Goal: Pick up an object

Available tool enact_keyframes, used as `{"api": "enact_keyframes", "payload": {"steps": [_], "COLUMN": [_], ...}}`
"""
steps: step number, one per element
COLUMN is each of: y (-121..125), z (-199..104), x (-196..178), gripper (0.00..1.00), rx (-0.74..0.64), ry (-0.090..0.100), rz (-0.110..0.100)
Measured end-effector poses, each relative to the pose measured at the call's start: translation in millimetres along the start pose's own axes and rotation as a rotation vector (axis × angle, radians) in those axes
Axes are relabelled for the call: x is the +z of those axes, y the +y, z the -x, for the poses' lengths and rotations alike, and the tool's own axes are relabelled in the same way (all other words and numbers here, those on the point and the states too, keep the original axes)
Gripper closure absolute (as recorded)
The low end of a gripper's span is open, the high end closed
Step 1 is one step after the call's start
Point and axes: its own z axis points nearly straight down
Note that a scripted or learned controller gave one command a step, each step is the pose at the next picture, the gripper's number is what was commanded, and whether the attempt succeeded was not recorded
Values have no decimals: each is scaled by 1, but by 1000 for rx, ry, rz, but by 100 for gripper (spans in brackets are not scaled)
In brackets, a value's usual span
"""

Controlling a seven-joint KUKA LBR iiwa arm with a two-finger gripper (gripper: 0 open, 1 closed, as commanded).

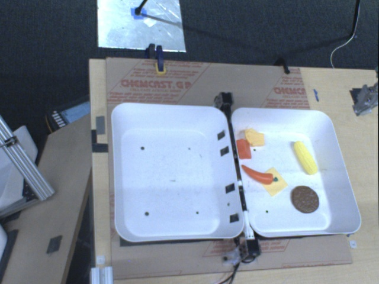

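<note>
The right bin [337, 141] holds several toy food items. A yellow corn cob [305, 157] lies near its middle right. A brown round patty [305, 199] sits toward the front. A red chili pepper [259, 174] rests partly on a yellow cheese slice [276, 185]. A small red-orange block [243, 148] lies by the left wall, with a pale yellow piece [255, 137] just behind it.
The left bin [127, 120] stands beside the right one, joined by black clips [225, 151] along the shared edge. Both rest on a cardboard sheet [195, 78]. A metal bracket [364, 99] sits at the bench's right edge; an aluminium rail [23, 164] leans at the left.
</note>
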Motion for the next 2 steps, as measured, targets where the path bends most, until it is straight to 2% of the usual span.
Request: {"api": "enact_keyframes", "payload": {"steps": [1, 2], "y": [-49, -85], "z": [1, 1], "x": [16, 52], "gripper": [100, 100], "rx": [2, 3], "ry": [-3, -3], "rz": [10, 10]}}
